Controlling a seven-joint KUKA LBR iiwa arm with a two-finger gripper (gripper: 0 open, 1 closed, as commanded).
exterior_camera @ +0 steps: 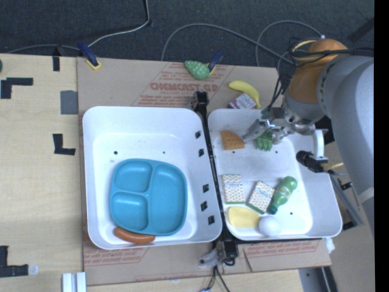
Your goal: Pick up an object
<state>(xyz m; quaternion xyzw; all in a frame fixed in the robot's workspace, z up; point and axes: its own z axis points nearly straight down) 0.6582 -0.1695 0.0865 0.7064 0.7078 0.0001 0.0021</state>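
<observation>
Reaching in from the right, the grey arm [346, 96] with its orange band [310, 72] brings the gripper [265, 132] low over the far end of the right bin [316, 215]. Its metal fingers sit right at a small green leafy object [264, 142], but whether they are apart, together, or closed on it cannot be made out from this angle.

Just left of the gripper lies a brown wedge-shaped piece [231, 140] on the bin floor. Nearer the front of the same bin are two patterned square packets [233, 188] and [261, 195], a green bottle [281, 193] lying tilted beside them, a pale yellow piece [242, 216] and a white egg-like ball [269, 225] touching it.

The left bin [100, 132] holds a blue divided plate [149, 196] with an orange sausage-shaped toy [134, 236] at its near edge.

Both bins rest on a cardboard sheet [164, 90] printed with red lettering, laid over a light wooden bench [36, 181] marked with strips of black tape. Behind the bins, on the cardboard, sit a yellow banana [245, 90] and a green knobbly toy [197, 69]. Beyond the bench edge is dark carpet [73, 11], crossed by loose cables [144, 8].
</observation>
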